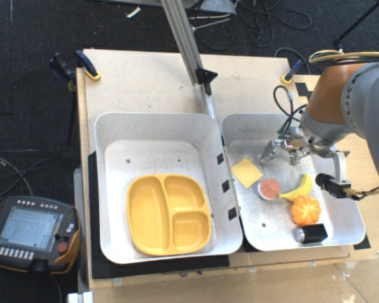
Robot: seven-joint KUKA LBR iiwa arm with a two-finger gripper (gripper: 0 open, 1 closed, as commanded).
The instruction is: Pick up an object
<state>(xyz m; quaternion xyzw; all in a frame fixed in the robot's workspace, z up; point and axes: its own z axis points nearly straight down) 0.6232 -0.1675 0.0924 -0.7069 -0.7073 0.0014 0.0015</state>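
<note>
Two bins [107, 137], fingers [281, 151] above cheese [247, 172]

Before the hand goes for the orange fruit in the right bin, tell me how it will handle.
The orange fruit looks round and ribbed, so a push would probably roll it. It seems rigid, likely plastic, so smooth fingers might slip. It sits close to the banana, which it would probably nudge.
</note>
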